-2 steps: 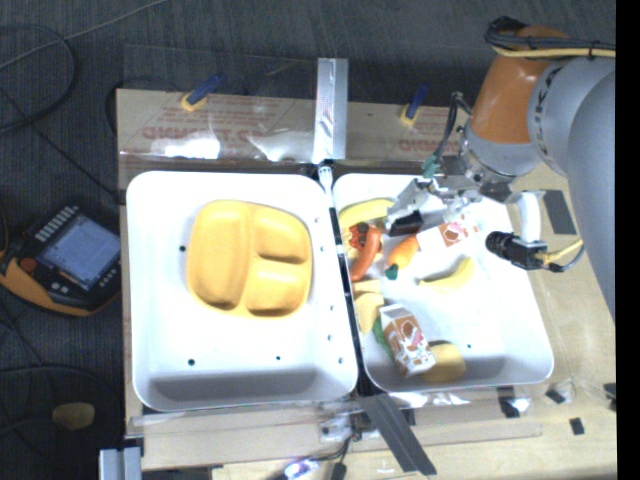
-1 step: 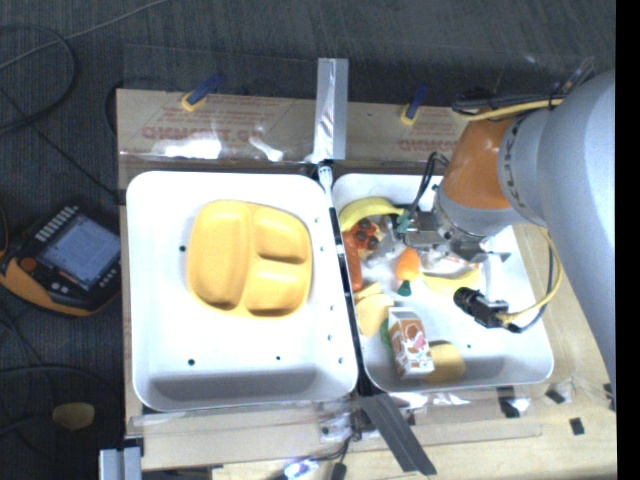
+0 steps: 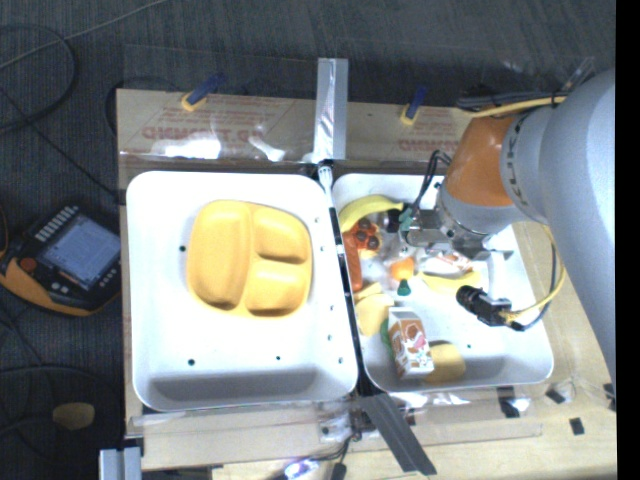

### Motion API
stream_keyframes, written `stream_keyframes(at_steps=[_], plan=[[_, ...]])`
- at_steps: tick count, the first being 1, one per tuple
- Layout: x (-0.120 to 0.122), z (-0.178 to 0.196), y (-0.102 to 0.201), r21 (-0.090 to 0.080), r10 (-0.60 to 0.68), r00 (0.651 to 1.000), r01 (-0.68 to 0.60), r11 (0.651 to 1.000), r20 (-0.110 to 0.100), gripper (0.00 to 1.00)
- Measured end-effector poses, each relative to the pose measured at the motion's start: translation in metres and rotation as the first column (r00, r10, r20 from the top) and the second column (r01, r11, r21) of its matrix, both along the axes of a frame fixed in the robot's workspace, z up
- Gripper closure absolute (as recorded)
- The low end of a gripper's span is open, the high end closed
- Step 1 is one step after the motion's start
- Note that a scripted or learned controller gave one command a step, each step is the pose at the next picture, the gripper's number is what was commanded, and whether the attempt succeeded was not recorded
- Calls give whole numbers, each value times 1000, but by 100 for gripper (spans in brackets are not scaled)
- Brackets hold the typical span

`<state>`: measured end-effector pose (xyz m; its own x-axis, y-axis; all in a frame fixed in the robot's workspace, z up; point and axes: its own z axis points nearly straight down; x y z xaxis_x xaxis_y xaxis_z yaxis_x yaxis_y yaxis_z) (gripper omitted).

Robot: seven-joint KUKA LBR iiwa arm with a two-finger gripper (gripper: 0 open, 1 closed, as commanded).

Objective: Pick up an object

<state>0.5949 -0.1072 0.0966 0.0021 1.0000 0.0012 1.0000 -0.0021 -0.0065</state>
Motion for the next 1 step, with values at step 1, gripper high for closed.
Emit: stream_keyframes(at_steps=[1], plan=[[34, 83, 57, -3, 30, 1000, -30, 1000, -1, 100]])
